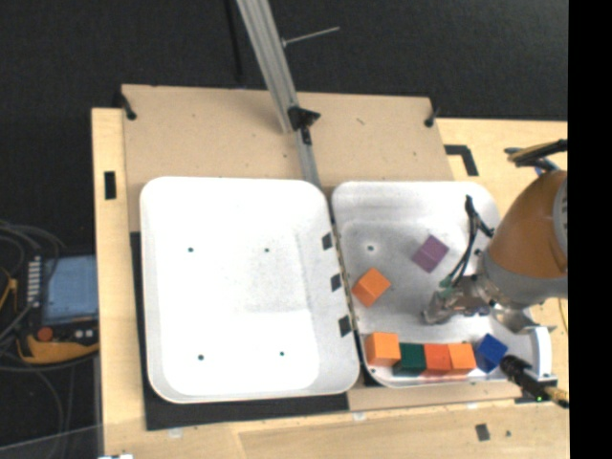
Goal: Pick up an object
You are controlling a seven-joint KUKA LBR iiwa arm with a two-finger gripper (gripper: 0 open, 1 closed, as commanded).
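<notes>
Nothing looks lifted yet: the end effector (448, 306) hangs low in the right bin (402, 199) near the orange cube (372, 286), its grip state indiscernible.

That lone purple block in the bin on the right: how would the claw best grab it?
Probably straight down from above, closing on two opposite flat sides. The purple block lies alone on the floor of the right bin, turned cornerwise, so the gripper would likely need to twist to match its faces. Open floor surrounds it, unlike the blocks packed along the near wall.
</notes>
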